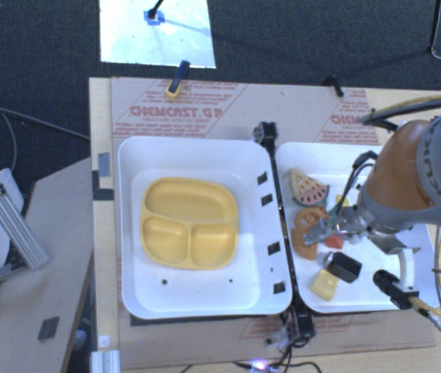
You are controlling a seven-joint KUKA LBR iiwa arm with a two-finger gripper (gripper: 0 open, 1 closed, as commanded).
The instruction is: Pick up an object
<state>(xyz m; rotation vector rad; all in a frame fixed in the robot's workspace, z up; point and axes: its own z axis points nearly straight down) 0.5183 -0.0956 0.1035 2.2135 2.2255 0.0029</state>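
- Bench edge nearest my camera carries the two white bins, the left bin [135, 286] and the right bin [360, 305], side by side with a black divider between them.
- In the right bin, closest to me, I see a pale yellow block [324, 285] and, just beside it, a small black block [345, 266].
- Farther in, an orange pretzel-shaped piece [307, 225] lies near the divider, with a small red piece [335, 241] next to it.
- My gripper [331, 225] sits low over these, right at the pretzel's edge; I cannot tell how its fingers are set.
- Beyond that rests a watermelon slice toy [307, 186], apart from the gripper.
- In the left bin I see a yellow divided tray [189, 222], flat near the middle.
- The arm [407, 181] comes in from the right, its orange band above the wrist.
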